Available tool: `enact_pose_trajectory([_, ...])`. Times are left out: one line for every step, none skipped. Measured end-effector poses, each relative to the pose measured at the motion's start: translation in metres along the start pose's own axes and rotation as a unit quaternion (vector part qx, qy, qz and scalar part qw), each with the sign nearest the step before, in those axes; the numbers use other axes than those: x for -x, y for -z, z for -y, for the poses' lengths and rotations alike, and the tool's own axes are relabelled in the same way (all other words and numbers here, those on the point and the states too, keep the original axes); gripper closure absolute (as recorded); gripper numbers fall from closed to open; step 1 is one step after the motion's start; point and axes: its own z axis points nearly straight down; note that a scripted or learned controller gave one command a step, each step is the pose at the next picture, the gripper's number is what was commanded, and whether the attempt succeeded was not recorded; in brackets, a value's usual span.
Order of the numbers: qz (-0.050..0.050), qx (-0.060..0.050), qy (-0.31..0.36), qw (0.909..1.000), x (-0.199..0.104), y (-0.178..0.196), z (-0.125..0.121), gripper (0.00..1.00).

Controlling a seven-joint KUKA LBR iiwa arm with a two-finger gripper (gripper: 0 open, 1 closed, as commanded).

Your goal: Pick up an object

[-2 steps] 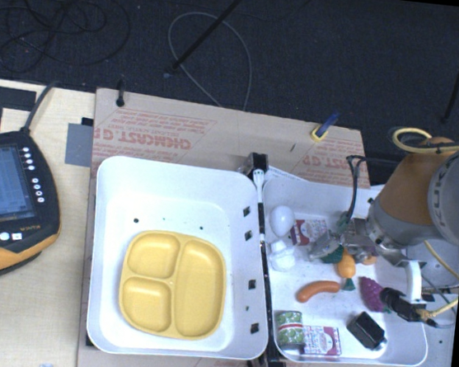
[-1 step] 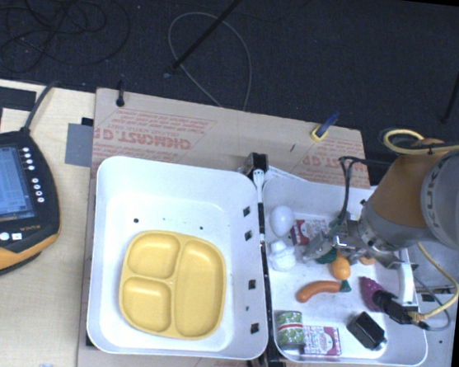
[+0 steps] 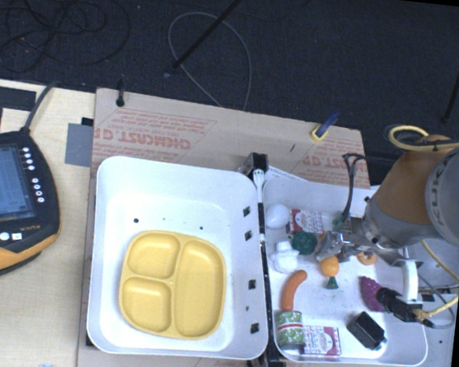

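Orange ball [image 3: 331, 266] just below claw [image 3: 340, 244]

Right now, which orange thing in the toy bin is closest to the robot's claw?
The small round orange ball, just below the gripper. The other orange thing, the long carrot-like stick, lies farther away toward the bin's front.

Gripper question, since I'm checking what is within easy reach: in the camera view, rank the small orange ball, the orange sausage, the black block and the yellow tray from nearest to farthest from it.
From the gripper:
1. Small orange ball, right bin, just below the gripper.
2. Orange sausage, right bin, lower left of the gripper.
3. Black block, right bin, near its lower right corner.
4. Yellow tray, in the left bin.
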Motion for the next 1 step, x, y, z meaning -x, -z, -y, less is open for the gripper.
enact_pose_trajectory([0.001,0.0,0.003,1.0,-0.0427,0.0972,-0.0127,1.0])
